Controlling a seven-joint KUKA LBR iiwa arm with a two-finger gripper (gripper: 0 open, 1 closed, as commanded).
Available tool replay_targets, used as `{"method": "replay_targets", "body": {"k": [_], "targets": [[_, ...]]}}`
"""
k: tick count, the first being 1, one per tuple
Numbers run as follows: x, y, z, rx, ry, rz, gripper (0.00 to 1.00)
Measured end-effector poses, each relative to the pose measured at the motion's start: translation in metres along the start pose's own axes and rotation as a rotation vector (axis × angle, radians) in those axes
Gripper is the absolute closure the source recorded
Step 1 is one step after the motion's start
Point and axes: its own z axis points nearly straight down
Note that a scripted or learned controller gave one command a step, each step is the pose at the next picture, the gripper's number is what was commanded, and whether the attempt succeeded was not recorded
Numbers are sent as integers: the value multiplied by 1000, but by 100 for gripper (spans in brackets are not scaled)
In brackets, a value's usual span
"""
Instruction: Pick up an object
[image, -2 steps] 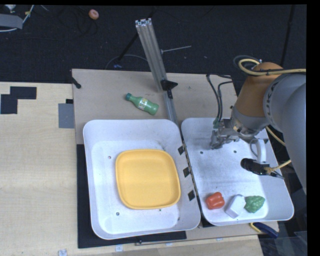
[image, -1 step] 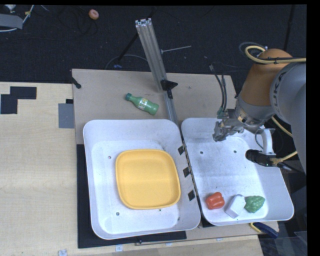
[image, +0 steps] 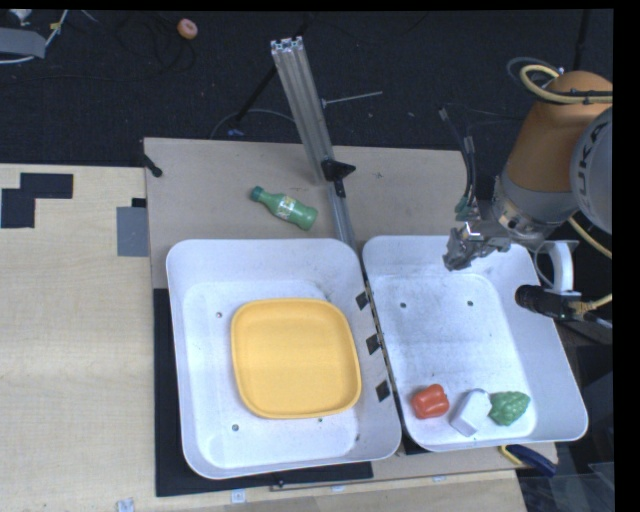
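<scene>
Gripper (image: 462, 252) above right bin (image: 545, 330) far edge, jaws' state unclear, tomato (image: 431, 401), block (image: 467, 411), green lump (image: 508, 407) near front, yellow plate (image: 296, 357) in left bin (image: 195, 330)

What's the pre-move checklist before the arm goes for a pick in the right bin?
1. Targets present: ok. Red object, white block and green object sit at the right bin's near edge.
2. Targets separated: not ok. All three are bunched; white and green look touching.
3. Gripper over a target: not ok. It sits at the bin's far edge, away from the cluster.
4. Load in gripper: ok, nothing seen held.
5. Finger opening: cannot tell.
6. Green bottle: not ok as a target, lies on the bench outside both bins.
</scene>
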Motion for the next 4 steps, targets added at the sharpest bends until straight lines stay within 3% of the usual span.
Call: {"method": "replay_targets", "body": {"k": [1,3,4], "targets": [[-1,1,-36,2,0,0,100],[107,-16,-21,5,2,-4,100],[155,-35,-30,4,2,-5,100]]}}
